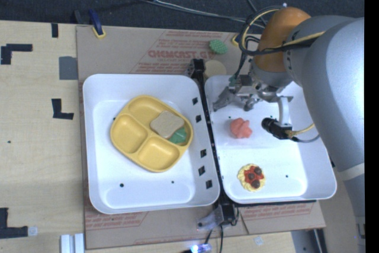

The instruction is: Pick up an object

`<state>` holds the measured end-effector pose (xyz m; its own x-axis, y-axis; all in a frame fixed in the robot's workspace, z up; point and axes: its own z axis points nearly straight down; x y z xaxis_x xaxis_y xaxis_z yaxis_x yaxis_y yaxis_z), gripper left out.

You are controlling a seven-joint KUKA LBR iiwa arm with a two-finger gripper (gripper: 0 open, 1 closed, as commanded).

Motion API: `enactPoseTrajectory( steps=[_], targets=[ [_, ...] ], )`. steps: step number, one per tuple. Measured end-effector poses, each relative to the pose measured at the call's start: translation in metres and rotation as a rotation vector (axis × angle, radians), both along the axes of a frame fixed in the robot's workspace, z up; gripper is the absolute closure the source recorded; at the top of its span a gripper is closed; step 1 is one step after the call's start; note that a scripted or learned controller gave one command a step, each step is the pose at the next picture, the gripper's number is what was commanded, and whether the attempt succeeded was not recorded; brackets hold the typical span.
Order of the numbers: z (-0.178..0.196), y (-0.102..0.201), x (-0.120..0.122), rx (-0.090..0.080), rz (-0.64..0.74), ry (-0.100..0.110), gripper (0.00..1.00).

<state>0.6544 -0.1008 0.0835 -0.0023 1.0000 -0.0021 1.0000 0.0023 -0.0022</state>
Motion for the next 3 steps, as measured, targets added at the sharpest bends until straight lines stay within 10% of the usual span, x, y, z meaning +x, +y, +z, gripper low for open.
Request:
enactPoseTrajectory(
  steps=[1, 3],
  targets=[
    [0.011, 0.001, 0.001, 0.0, 0.001, -0.002, 1.0],
    [0.108, -0.008, -0.006, 0.003, -0.001, -0.004, 1.0]
  ],
)
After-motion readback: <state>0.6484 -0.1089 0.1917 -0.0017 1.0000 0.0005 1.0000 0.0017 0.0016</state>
